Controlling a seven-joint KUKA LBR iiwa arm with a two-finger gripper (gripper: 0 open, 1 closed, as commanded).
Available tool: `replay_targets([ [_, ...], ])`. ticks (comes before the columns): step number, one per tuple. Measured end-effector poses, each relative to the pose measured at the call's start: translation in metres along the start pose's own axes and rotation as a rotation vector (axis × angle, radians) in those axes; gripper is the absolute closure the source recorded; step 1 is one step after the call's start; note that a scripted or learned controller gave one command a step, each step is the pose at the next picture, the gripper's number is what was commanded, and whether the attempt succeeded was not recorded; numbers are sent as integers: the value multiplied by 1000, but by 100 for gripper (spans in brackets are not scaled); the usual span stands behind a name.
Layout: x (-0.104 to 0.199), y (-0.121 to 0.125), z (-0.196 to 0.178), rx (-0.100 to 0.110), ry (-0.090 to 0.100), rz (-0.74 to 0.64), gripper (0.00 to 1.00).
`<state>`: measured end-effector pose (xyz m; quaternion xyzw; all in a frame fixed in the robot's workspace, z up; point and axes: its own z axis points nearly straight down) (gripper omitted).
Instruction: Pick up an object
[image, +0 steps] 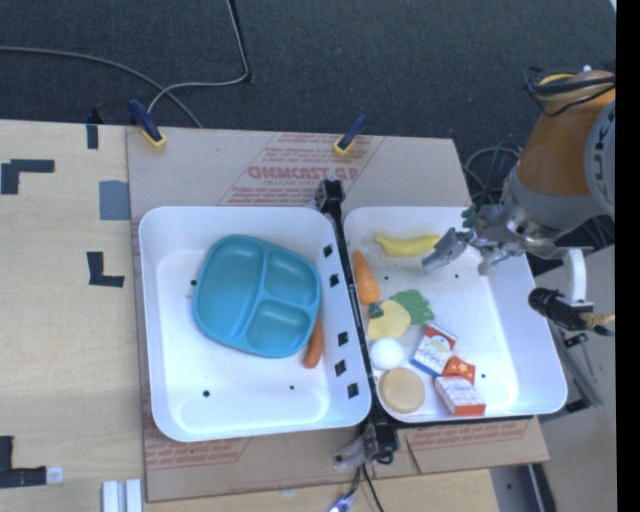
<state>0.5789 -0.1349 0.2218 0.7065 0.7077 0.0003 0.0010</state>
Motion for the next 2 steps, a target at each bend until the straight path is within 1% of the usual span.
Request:
replay_targets([
  [1, -2, 22, 135, -2, 0, 0, 0],
  [2, 10, 62, 136, -3, 0, 0, 0],
])
